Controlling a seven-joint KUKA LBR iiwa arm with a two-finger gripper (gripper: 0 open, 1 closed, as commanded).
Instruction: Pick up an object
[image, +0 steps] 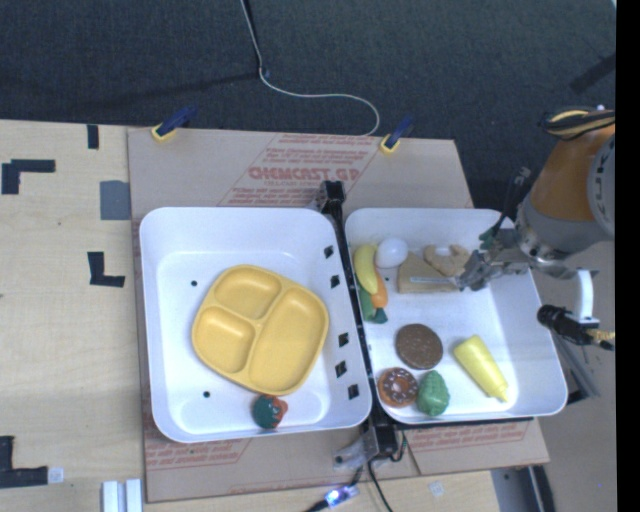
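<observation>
Here, tool (472, 272) low in right bin (530, 330), touching tan slab (432, 272), finger spread impossible to tell

The grey arm (570, 205) reaches in from the right, wrist angled down, gripper (470, 275) low.

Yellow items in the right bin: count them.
2: a banana against the left wall, and a yellow corn-like piece near the front right. The tool may hide others.

A flat tan bread-slice-shaped toy (428, 272) lies at twelve o'clock in the right white bin (540, 330), with a white egg-like piece (391, 251) touching it at ten o'clock and the claw (472, 274) at its three o'clock edge.
</observation>
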